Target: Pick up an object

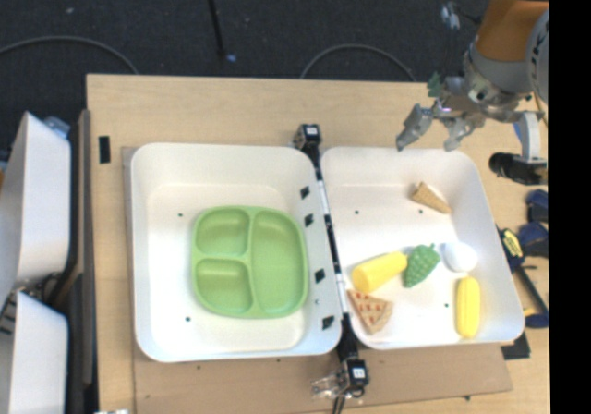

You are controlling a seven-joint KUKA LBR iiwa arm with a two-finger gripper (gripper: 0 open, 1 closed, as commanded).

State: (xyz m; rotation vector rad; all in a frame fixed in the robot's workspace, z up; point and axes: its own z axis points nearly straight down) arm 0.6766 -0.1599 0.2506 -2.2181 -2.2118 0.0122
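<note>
— Nearest the front edge, what lies in the right bin [489, 183]?
— Waffle slice [370, 310] and yellow banana [468, 306], with a corn cob [379, 270], green grapes [422, 265] and a white egg [459, 257] just behind

— And the gripper [432, 133]?
— Fingers spread wide, holding nothing, above the bin's far rim; a tan wedge [430, 197] lies closest, just in front of it

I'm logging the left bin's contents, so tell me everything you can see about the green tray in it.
The green tray is a light green divided plate that looks like smooth plastic, with rounded corners and three shallow compartments: two smaller ones on the left, one long one on the right. It lies flat, right side up, on the floor of the left bin, slightly right of centre. Only the bin touches it.
</note>
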